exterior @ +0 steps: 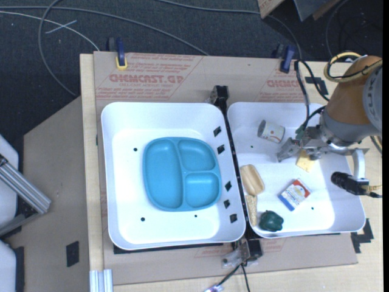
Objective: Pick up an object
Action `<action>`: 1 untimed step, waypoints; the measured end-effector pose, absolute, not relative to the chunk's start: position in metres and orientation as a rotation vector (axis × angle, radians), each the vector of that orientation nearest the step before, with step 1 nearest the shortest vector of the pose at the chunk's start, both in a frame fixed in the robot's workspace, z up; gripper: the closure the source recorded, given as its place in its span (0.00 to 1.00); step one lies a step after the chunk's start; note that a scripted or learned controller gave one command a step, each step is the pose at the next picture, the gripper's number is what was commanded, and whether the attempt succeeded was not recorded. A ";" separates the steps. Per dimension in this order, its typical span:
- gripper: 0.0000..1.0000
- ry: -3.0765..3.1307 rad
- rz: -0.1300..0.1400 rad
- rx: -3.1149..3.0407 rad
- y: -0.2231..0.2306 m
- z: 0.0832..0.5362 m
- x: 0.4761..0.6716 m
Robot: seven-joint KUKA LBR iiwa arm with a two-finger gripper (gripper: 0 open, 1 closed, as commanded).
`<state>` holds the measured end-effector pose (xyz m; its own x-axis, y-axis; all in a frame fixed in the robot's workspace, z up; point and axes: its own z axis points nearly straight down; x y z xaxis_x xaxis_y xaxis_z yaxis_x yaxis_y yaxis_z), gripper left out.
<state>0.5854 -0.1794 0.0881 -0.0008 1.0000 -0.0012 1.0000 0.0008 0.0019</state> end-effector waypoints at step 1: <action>1.00 2.218 0.005 2.216 -0.180 0.101 0.587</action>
